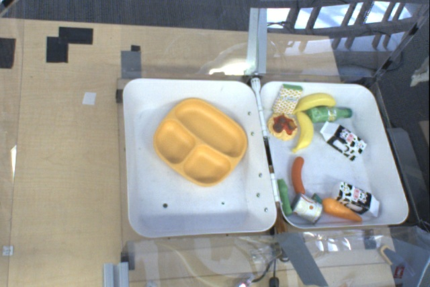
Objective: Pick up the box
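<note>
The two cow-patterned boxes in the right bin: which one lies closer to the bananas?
The upper box, just right of the bananas and below the green bottle. The other box lies near the bin's lower right corner, beside the carrot.

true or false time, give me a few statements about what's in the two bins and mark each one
1. The yellow divided plate lies in the left bin. True.
2. The bananas are in the left bin. False: they lie in the right bin.
3. The carrot lies near the right bin's front edge. True.
4. The plate holds a sausage. False: the sausage lies on the right bin's floor.
5. Two cow-patterned boxes, one behind the other, lie in the right bin. True.
</note>
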Robot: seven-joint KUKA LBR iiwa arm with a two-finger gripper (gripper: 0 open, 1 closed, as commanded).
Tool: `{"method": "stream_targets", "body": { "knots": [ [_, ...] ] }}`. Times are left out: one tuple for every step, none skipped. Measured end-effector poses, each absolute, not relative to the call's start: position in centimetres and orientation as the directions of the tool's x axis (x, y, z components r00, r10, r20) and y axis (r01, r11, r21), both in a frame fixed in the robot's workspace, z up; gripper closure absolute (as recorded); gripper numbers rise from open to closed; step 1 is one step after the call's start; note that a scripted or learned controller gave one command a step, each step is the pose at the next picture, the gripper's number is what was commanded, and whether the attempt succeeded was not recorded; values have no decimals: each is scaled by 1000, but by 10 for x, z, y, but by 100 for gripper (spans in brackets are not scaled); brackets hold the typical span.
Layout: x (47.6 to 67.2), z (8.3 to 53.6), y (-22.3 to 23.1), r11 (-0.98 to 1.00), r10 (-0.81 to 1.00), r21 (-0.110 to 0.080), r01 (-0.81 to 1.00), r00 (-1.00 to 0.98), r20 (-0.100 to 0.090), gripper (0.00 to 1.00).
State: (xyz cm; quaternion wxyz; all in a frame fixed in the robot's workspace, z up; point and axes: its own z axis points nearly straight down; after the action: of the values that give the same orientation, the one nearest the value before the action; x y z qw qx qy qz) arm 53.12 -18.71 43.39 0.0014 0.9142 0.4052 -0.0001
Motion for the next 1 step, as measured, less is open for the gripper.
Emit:
{"method": "stream_targets", "body": {
  "knots": [
    [538, 433, -174, -650, 760, 1, 760, 650, -2, 0]
  ]
}}
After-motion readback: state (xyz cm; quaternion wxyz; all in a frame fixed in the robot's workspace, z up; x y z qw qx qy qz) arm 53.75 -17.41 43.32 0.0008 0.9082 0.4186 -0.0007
